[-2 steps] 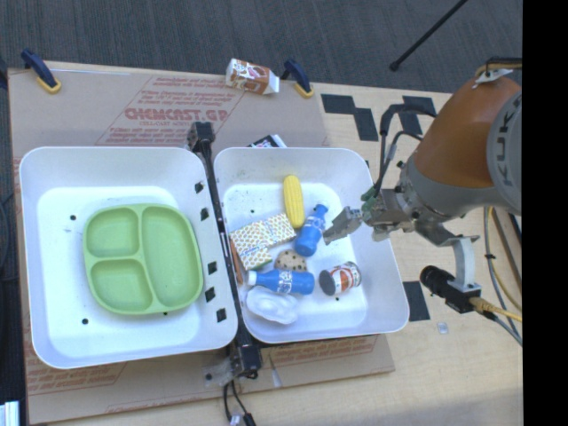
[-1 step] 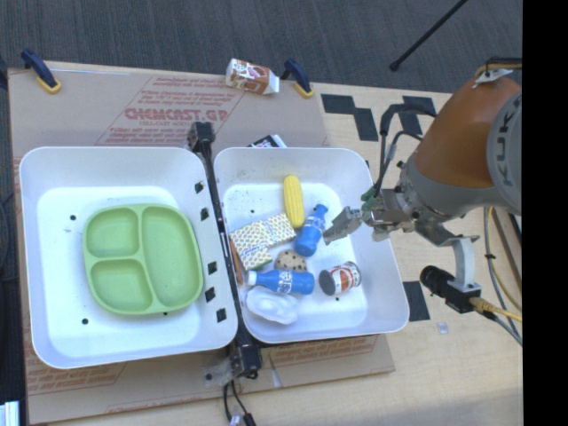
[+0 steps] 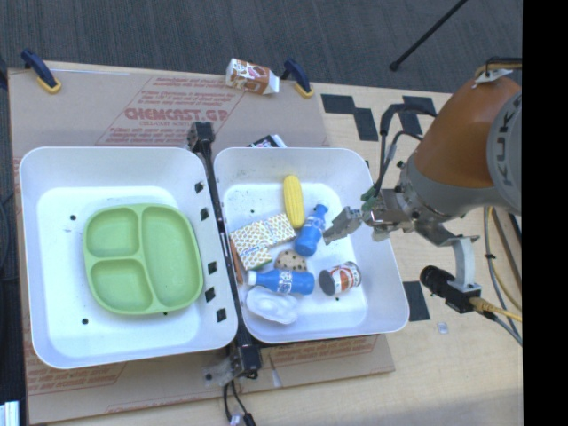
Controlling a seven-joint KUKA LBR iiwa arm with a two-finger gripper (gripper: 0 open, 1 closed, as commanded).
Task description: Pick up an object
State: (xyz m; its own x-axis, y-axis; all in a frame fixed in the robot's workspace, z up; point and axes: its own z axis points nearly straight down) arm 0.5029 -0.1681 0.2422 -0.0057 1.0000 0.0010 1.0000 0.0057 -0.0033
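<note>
While hand (image 3: pixel 342 226) hovers over right white bin (image 3: pixel 387 282), grip state unclear, nothing lifted: small blue plastic bottle (image 3: pixel 310 232) beside it, pick undone.

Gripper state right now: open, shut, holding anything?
Gripper: cannot be told; it sits over the right white bin, beside the upright blue plastic bottle.

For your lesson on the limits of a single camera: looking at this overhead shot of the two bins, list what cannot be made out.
1. Gripper: camera view, blurred and small; open or shut is unclear.
2. Patterned packet: print too small to read.
3. Can: label too small to read.
4. Arm: cut off by the right edge.
5. Cookie-like piece: partly covered by the blue bottle.
</note>
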